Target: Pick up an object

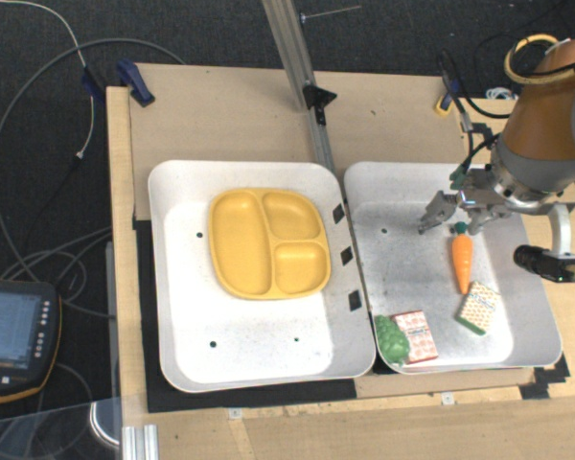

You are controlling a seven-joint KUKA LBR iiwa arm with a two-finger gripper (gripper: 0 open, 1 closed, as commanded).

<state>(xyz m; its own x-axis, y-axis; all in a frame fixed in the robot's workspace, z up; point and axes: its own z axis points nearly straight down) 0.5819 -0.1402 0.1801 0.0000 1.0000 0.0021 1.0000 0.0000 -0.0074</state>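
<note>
Carrot is the likeliest target here: an orange toy with a green tip at its top end, lying lengthwise on the floor of the right bin, clear of the walls, so there is room on both its long sides for a grasp from above. The gripper hovers just above the carrot's green end, with the grey and orange arm coming in from beyond the carrot's upper right. The jaws stand open, spread to either side, and nothing lies between them. The carrot sits just below the gap, its body running away from the jaws rather than centred under them, so I judge a short shift along the carrot would be wanted before closing.

Just below the carrot's lower end lies a small patterned block with a green edge. Further to the carrot's lower left, a red-and-white packet rests touching a green lumpy item near the bin's front wall. Well to the carrot's left, the left bin holds a yellow divided plate. Both bins sit side by side on the table.
</note>
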